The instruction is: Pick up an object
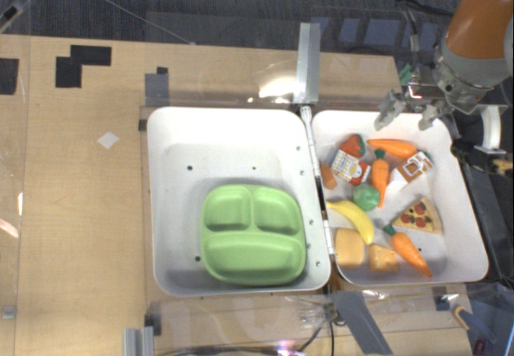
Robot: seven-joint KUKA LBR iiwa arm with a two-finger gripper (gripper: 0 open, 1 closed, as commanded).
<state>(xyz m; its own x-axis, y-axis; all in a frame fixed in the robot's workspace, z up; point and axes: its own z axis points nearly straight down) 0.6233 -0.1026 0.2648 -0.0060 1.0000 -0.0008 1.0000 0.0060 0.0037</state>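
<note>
Carrot [410, 253] low in right bin [474, 246]. Gripper [410, 110], fingers spread, empty, over bin's top edge; long orange carrot [392, 148] lies crosswise at its 7 o'clock, near.

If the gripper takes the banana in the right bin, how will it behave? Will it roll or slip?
The banana looks like smooth moulded plastic, so it is probably stiff, light and somewhat slippery. Its curved shape probably keeps it from rolling far, though it may pivot if pinched near one end. It lies close against a green vegetable and a tan bread-like piece, so those may shift too.
</note>
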